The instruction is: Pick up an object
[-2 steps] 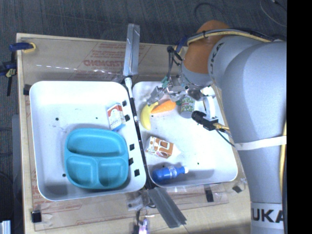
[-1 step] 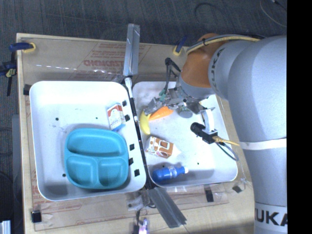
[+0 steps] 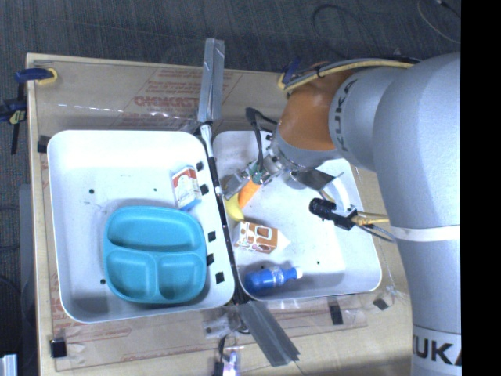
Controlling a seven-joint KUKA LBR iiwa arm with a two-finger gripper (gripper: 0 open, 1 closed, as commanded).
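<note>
My gripper (image 3: 249, 175) is low in the right bin (image 3: 356, 245), at its upper left near the divider. Right beneath it lie an orange piece (image 3: 249, 193) and a yellow piece (image 3: 233, 207), touching each other. Whether the gripper touches the orange piece is hidden by the wrist. An orange-and-white packet (image 3: 257, 236) lies just below them. A blue bottle with a white cap (image 3: 271, 277) rests along the bin's near wall.
The left bin (image 3: 78, 171) holds a blue divided tray (image 3: 156, 253) and a small red-and-white box (image 3: 185, 186) close to the divider. The arm's grey body covers the right bin's far right side.
</note>
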